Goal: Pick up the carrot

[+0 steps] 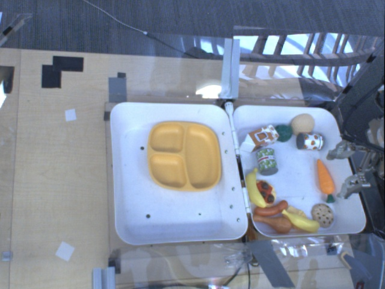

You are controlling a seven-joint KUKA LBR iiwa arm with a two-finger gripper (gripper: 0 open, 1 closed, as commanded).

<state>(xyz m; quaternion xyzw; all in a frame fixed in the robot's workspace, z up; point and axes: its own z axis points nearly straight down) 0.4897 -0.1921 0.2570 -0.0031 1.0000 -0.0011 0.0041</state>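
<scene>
Light wood surface (54, 179) w/ two shallow white bins side by side, dark carpet behind. I see the left bin (129, 221) holding a yellow divided plate (183, 155), sitting roughly centre.

Right bin (355, 221) has the clutter. The carrot (325, 177) lies near the bin's right wall, orange, green end pointing toward the near edge, roughly lengthwise front-to-back. It touches nothing else as far as I can tell.

The jaws (352, 168) sit at the right edge, just beside the carrot's right side. I read them as spread apart: one finger (340, 150) up near the carrot's top end, the other lower near its green tip. Nothing between them. The carrot is next to them, not inside.

Other bits in that bin: a pale round ball (302, 123) at the back, a small can (310, 141) just in front of it, a carton (263, 136), a tin (266, 161) in the middle, bananas (260, 192) and a sausage (272, 209) along the front-left, a cookie (323, 215) front-right, below the carrot.
</scene>
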